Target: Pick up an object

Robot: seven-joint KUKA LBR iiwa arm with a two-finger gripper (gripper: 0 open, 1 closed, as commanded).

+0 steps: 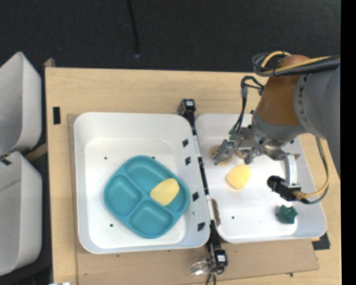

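Teal tray [143, 198] with yellow piece [165, 191] in left bin [83, 159]; end effector [236, 150] grip state indiscernible.

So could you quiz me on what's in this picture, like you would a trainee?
1. True or false: the teal tray lies in the left bin.
2. Which item sits nearest the right bin's front right corner?
A. the yellow lump
B. the green piece
C. the arm
3. Fill in: a yellow object rests on the ____.

Key:
1. True.
2. B. The green piece is by that corner; the yellow lump lies near the bin's middle, just below the gripper.
3. Tray.
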